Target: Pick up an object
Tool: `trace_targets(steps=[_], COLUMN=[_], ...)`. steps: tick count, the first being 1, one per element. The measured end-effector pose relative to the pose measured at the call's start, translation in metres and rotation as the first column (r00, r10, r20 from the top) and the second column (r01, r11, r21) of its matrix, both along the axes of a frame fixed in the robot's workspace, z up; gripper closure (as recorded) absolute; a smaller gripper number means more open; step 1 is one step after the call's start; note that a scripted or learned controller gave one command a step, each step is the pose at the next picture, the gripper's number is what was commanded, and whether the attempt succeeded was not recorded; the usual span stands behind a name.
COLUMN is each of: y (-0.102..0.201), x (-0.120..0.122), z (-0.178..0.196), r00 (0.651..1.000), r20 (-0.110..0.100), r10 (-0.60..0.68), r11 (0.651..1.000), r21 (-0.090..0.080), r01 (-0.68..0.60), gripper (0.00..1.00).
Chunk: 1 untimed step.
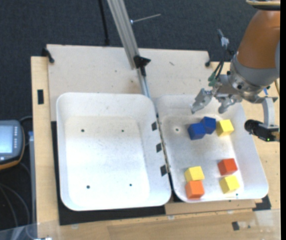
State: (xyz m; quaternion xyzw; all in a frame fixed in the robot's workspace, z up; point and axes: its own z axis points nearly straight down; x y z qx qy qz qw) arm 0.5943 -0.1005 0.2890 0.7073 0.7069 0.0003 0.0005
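Observation:
The right bin holds several small blocks. Two blue blocks sit together near its upper middle, with a yellow block just to their right. Lower down lie a red block, a yellow block, an orange block and another yellow block. My gripper hangs above the bin's far part, just above the blue blocks, open, with nothing between its fingers.
The left bin sits beside the right one. A slanted metal rail runs from the top of the view down to the gap between the bins. A grey device lies off the bench at the left.

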Motion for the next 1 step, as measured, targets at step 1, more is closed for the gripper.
trace_targets(steps=[1], y=[-0.1042], x=[-0.0064], z=[0.1049], r00=[1.000], r20=[0.009], r10=[-0.006], r11=[1.000], r21=[-0.008], r01=[0.006], gripper=[0.00])
